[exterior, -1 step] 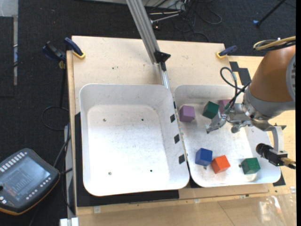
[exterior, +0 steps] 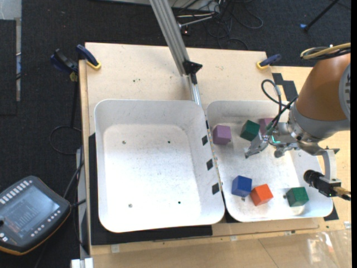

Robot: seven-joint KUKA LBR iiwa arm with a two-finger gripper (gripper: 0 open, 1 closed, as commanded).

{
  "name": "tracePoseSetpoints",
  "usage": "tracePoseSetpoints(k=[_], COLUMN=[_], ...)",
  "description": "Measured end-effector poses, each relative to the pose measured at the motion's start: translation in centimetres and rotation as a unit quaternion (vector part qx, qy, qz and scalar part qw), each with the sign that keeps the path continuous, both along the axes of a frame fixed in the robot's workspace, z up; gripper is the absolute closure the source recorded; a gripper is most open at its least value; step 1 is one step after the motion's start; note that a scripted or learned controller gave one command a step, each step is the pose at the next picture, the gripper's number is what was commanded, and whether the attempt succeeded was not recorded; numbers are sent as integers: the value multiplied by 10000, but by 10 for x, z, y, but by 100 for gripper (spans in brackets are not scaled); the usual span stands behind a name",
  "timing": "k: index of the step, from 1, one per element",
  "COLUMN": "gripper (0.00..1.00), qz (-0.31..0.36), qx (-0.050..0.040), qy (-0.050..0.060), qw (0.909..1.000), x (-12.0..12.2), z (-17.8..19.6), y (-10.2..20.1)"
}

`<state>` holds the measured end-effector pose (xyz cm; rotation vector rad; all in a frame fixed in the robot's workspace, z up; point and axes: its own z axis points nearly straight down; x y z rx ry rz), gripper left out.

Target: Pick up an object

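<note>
The right bin (exterior: 312, 208) holds several small blocks. A purple block (exterior: 222, 134) lies near its left wall, and a dark green block (exterior: 250, 130) sits just right of it. Part of another purple block (exterior: 266, 122) peeks out behind the arm. A blue block (exterior: 241, 185), an orange block (exterior: 261, 194) and a green block (exterior: 297, 196) lie along the front. My gripper (exterior: 257, 147) hangs over the bin's middle, just below and right of the dark green block, with nothing visibly between its fingers.
The left bin (exterior: 150, 161) stands beside the right one, with a slanted metal pole (exterior: 170, 29) rising behind their shared wall. A teach pendant (exterior: 28, 214) lies off the bench at lower left. Clamps (exterior: 89, 57) grip the board's back corners.
</note>
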<state>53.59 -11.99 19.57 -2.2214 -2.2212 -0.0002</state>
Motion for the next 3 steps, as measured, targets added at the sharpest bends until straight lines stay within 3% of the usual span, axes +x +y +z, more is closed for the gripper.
tracePoseSetpoints(k=[2, 3], gripper=[0, 100], qz=[-3, -2], qx=[3, -1], qy=[28, -3], qw=[10000, 10000], x=[0, 2], z=[-98, -84], y=[5, 5])
